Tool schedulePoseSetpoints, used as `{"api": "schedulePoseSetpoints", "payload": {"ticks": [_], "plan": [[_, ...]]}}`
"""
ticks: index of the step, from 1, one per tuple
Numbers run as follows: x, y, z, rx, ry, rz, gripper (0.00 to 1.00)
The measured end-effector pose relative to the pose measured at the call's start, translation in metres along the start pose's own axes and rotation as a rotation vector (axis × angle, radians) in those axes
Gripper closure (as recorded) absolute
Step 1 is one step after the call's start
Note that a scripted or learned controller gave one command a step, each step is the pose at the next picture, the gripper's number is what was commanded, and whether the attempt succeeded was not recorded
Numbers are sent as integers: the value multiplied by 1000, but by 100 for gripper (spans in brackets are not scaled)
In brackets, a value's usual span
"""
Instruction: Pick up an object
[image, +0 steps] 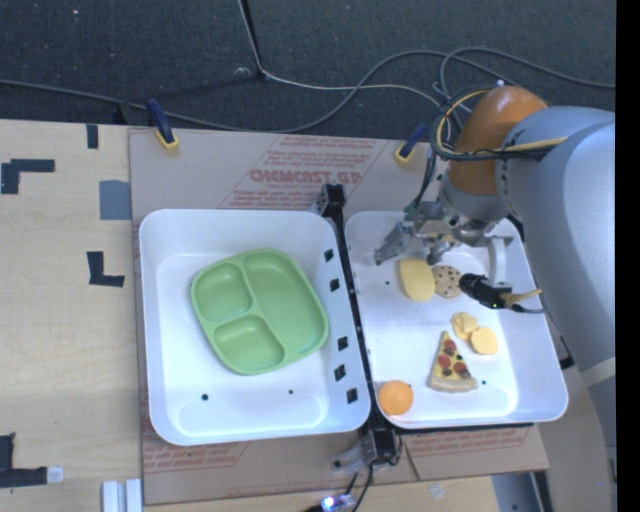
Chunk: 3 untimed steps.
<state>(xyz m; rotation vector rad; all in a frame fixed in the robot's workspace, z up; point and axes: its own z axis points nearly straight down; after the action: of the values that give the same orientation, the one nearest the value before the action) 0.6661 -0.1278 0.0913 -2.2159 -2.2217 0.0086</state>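
Note:
In the right bin (530, 395) lie a pale yellow rounded piece (417, 281), a brown cookie (448, 281), two small yellow chips (465, 324) (485, 342), a pizza slice (452, 364) and an orange ball (396, 397). My gripper (412, 255) hangs over the far part of this bin, just above and behind the pale yellow piece. It stands open with nothing between its fingers. One grey finger (388, 250) points toward the divider between the bins.
The left bin (160, 330) holds a green sectioned plate (260, 310). The arm's grey body covers the right bin's right side. A black divider with clips runs between the bins. Cables lie across the dark floor behind the bench.

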Motion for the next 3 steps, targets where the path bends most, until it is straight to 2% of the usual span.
{"api": "schedulePoseSetpoints", "payload": {"ticks": [1, 3], "plan": [[1, 1, -14, -5, 0, -1, 100], [7, -3, -101, -10, 2, 1, 100]]}}
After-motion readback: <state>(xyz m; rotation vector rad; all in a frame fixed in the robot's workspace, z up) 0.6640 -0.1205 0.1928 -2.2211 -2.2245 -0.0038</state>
